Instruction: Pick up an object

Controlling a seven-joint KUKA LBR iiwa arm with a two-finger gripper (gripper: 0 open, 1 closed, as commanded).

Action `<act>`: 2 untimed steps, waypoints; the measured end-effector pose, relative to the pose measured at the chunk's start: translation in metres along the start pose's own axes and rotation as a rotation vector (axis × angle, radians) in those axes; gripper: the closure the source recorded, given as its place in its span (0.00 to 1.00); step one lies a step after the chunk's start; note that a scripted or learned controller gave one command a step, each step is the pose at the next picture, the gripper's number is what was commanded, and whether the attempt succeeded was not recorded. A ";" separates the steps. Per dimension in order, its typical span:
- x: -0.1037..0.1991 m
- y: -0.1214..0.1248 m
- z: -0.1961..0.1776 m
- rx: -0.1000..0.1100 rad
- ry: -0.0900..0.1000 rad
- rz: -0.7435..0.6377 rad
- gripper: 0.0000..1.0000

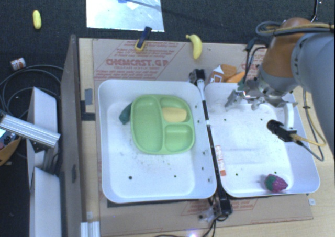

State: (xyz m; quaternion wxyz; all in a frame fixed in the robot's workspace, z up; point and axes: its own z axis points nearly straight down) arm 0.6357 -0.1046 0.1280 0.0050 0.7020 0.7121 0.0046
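Pink and green, a strawberry (276, 182) lies in the near right corner of the right bin (246, 147). In the left bin (157, 178) sits a green plate (149, 126), with a yellow piece (175, 114) in its far right compartment and a teal thing (124, 114) touching its left rim. Farther back, the gripper (244, 101) hangs over the right bin's far end, fingers spread and holding nothing. A banana (196, 46) lies beyond the bins.

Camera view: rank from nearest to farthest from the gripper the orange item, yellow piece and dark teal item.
1. Orange item, behind the right bin, by the gripper.
2. Yellow piece, on the green plate, left bin.
3. Dark teal item, left of the plate.
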 end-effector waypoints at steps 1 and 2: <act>0.000 0.000 0.000 0.000 0.000 0.000 0.00; 0.000 0.000 0.000 0.000 0.000 0.000 0.00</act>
